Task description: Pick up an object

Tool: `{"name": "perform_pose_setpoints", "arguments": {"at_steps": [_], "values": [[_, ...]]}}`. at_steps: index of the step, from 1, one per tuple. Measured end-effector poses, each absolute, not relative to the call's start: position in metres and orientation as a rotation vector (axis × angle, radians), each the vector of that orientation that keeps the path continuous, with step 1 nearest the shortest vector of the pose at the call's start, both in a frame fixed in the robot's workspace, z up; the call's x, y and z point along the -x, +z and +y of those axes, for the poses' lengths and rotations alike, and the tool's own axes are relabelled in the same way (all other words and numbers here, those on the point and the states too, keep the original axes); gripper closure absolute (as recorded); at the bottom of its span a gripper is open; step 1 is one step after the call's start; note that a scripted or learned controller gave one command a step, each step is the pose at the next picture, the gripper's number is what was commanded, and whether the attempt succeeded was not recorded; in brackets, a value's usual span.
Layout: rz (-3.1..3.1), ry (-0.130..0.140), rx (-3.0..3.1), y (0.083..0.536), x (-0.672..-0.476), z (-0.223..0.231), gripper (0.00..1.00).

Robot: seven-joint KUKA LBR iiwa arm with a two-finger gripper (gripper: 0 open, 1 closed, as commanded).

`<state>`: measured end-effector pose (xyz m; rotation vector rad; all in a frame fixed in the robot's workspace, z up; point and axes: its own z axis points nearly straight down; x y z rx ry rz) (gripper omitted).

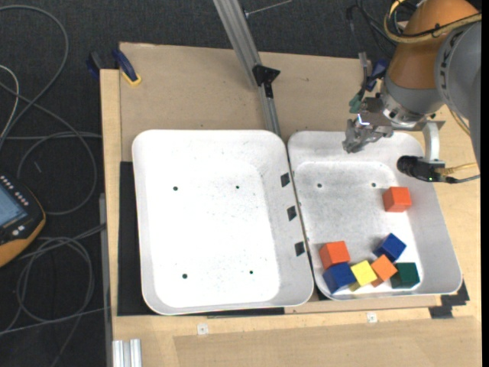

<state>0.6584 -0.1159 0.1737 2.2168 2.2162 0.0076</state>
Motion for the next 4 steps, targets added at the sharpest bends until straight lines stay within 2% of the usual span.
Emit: {"name": "perform_pose_setpoints", "arguments": {"at_steps": [1,3,4], "values": [[2.218,0.008,-2.215,0.229,-0.66,-0.116,1.0],[2.231,0.003,-2.216,0.252,-0.639,-0.016,1.0],[2.232,0.0,-2.217,0.24,-0.637,0.039,1.0]]}}
